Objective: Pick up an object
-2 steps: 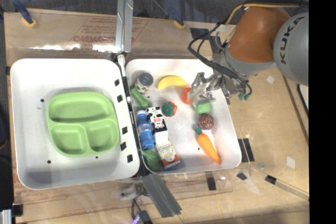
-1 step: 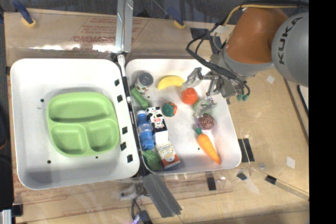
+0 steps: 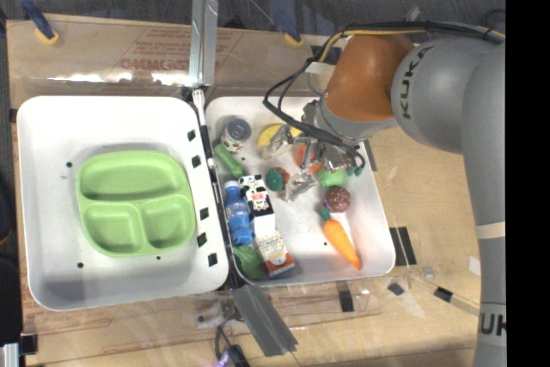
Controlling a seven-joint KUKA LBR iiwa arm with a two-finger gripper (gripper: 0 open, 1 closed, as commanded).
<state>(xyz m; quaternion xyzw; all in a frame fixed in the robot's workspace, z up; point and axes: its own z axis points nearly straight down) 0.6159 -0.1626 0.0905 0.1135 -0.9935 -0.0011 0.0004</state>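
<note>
The right bin [image 3: 375,219] holds many small toys. My gripper [image 3: 308,174] is low in the upper middle of this bin, under the orange wrist band [image 3: 365,77]. A teal ball [image 3: 276,179] lies just left of it. Just right of it sit a green piece [image 3: 334,178] and a dark red round fruit [image 3: 338,199]. A red piece [image 3: 302,153] shows partly under the wrist. A yellow banana [image 3: 272,136] and a tin can [image 3: 235,131] lie to the upper left. Whether anything sits in the gripper is hidden by the wrist and cables.
An orange carrot [image 3: 342,240] lies at the lower right of the right bin. Along its left wall are a blue bottle [image 3: 237,216], a cow-print carton [image 3: 256,195] and a juice box [image 3: 273,254]. The left bin [image 3: 43,142] holds a green divided plate [image 3: 135,202].
</note>
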